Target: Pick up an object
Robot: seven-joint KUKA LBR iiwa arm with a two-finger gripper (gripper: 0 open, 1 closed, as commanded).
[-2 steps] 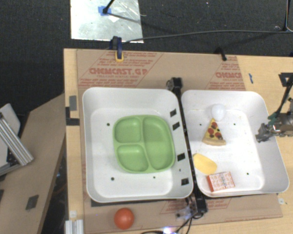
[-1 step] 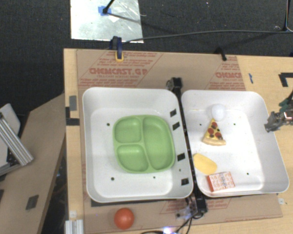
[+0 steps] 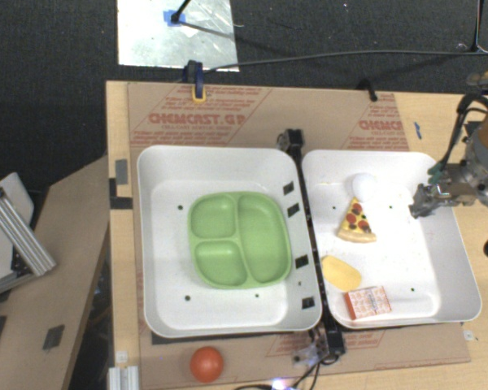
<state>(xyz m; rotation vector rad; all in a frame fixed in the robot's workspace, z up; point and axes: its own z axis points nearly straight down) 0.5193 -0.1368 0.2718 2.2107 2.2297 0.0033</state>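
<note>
The right bin (image 3: 439, 250) holds a toy pizza slice (image 3: 356, 222), a white egg-like ball (image 3: 363, 186), a yellow chip-shaped piece (image 3: 340, 272) and a small red-and-white packet (image 3: 368, 302). My gripper (image 3: 423, 201) hangs over the bin's upper right part, reaching in from the right edge. It is well to the right of the pizza slice and the white ball, touching neither. Nothing is visible between its fingers.
The left bin (image 3: 167, 218) holds a green divided plate (image 3: 239, 238). A red-orange ball (image 3: 206, 363) lies on the bench in front of the bins. Black clips (image 3: 299, 258) line the seam between the bins. Cables (image 3: 472, 128) hang near the arm.
</note>
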